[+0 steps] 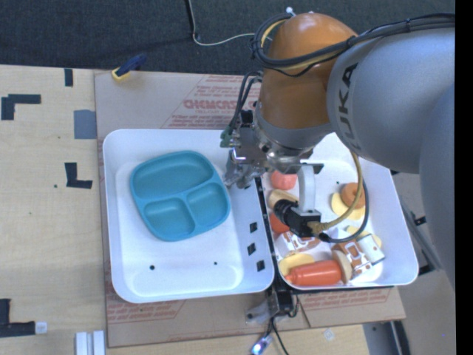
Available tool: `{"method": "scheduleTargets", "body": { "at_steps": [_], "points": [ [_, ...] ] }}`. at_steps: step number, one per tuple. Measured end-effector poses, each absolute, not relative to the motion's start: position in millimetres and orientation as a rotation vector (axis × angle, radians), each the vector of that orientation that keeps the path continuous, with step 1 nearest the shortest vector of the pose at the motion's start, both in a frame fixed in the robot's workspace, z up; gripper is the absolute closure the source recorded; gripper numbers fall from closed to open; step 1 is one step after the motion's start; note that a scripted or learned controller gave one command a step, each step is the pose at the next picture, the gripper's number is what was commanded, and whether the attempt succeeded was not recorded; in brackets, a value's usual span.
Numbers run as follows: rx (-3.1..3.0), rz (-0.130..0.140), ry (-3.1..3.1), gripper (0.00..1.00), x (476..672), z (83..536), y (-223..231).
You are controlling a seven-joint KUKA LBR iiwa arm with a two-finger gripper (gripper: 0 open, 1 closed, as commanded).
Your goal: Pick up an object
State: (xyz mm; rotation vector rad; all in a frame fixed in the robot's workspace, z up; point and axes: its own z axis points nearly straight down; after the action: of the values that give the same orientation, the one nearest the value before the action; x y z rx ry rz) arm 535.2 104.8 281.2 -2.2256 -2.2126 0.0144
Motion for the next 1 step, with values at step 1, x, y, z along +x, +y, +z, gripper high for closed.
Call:
{"method": "scheduleTargets", "body": {
  "at_steps": [1],
  "points": [
    [-2.221, 0.003, -2.219, 1.0, 481.4, 330.9, 80.5]
  ]
}}
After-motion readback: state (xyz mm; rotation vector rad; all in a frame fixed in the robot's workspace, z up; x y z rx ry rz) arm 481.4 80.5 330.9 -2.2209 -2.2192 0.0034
